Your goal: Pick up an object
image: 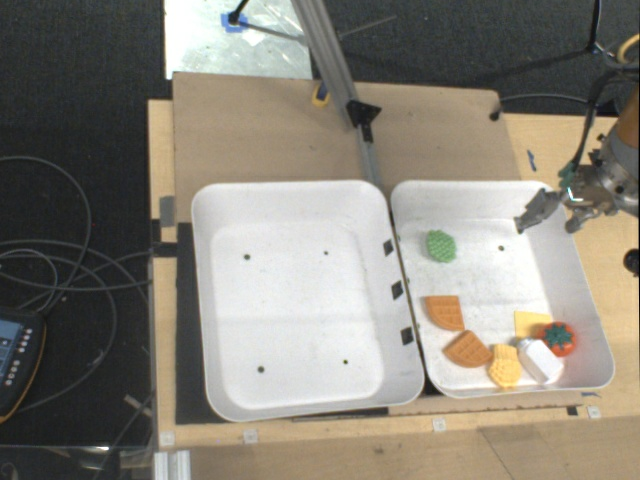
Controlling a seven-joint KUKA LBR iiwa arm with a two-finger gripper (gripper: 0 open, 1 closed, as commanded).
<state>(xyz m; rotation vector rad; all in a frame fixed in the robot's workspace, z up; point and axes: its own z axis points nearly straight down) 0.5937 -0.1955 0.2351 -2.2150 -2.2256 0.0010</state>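
The grey arm with an orange band enters at the right edge of the frame, and its two-finger tool (556, 215) sits over the upper right corner of the right shallow white bin (470, 200). The two dark fingers (531, 213) are spread apart, one toward the bin interior and one near the rim, with nothing between them.

The right bin holds all the loose objects. A green bumpy round object (440, 246) lies in the upper middle of this bin, well apart from the rest. Below it lies an orange wedge-shaped piece (446, 312), and a second orange wedge-shaped piece (466, 350) lies just below that. Along the lower right corner are grouped a yellow waffle-patterned piece (505, 367), a white cylindrical object (540, 361), a yellow flat wedge (529, 321) and a small red round object with a green top (559, 338).

The left shallow white bin (290, 298) occupies the centre of the frame on the tan counter (420, 128).
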